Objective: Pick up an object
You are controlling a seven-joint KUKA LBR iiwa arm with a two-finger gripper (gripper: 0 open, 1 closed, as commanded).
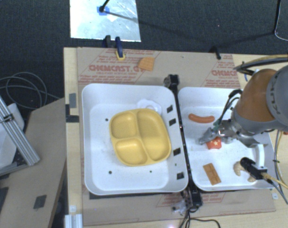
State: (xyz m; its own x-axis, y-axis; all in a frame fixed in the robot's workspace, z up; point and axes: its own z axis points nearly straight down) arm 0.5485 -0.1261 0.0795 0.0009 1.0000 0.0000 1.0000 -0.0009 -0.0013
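In the right bin [200,96] my gripper [209,137] is low over the floor, reaching in from the right. A small red object [214,145] lies right against its tip, partly covered by it; I cannot tell whether it is gripped. An orange-red sausage [201,118] lies a little beyond the gripper, toward the back of the bin. A flat brown cracker-like piece [211,173] rests near the front wall. A pale beige curved piece [238,168] sits at the front right, beside the wrist.
The left bin [94,127] holds a yellow divided plate [139,137] with a small white object [149,104] behind it. A black-clipped divider [176,122] separates the bins. An orange-tan piece [146,63] lies on the cardboard behind the bins.
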